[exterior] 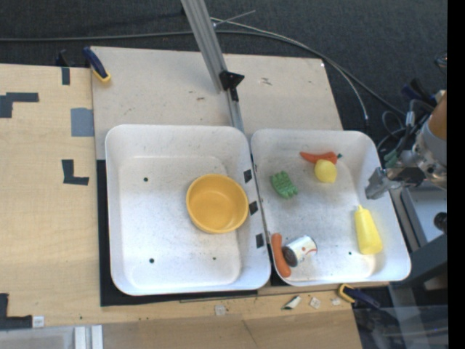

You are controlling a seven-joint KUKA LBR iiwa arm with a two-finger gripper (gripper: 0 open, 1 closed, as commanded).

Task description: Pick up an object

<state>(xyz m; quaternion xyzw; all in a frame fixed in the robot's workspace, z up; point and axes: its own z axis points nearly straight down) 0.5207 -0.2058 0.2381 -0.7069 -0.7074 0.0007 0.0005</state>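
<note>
The claw (378, 184) hangs at the right white plastic bin's (320, 271) right rim, apparently holding nothing; its spread is too blurred to tell. Inside that bin, just beside the claw, lies a yellow plastic bottle-shaped toy (368, 230).

A robotics lab: a plywood tabletop (43, 195) marked with grey tape patches, loose cables (341, 71) trailing over dark carpet behind it, and a metal camera pole (207, 38) rising from the tabletop's rear edge.
</note>
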